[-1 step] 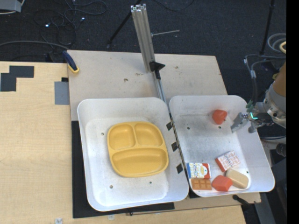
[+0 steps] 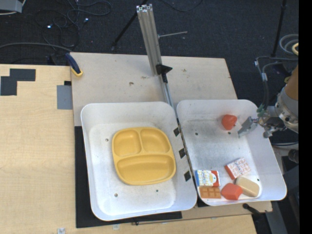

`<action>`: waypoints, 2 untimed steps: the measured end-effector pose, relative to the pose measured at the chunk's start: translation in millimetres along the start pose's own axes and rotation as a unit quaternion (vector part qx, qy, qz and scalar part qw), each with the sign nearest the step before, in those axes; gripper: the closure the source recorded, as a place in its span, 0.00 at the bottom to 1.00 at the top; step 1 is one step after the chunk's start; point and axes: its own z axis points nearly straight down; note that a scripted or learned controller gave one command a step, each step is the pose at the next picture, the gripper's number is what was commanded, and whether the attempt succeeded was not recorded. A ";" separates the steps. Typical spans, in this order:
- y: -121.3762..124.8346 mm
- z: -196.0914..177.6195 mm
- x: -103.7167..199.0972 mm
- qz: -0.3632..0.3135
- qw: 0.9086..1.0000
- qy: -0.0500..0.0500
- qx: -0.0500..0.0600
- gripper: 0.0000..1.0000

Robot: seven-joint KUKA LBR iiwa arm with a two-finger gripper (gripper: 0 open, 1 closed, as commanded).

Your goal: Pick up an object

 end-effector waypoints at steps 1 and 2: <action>-0.2 56.5 -9.2 0.000 1.000 0.001 0.004 0.00; 0.3 119.1 -0.9 0.000 1.000 0.002 0.004 0.00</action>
